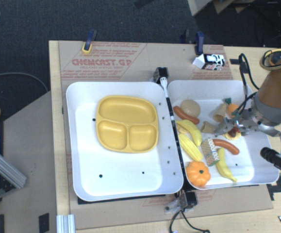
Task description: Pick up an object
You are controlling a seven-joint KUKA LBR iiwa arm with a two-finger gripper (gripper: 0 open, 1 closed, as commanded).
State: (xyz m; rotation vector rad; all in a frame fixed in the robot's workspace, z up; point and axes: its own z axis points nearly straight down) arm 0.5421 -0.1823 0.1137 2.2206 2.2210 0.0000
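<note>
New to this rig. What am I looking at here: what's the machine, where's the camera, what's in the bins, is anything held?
One fixed camera looks down at a slant on a bench with two shallow white bins side by side. The left bin holds a yellow divided tray. The right bin holds toy food: two sausages, a corn cob, bananas, a small orange pumpkin and some smaller pieces I cannot name. The machine is the grey robot arm with an orange band, reaching in from the right. Its tool is down among the items at the right bin's far side. Clutter there hides whether it grips anything, so I cannot call anything held.
</note>
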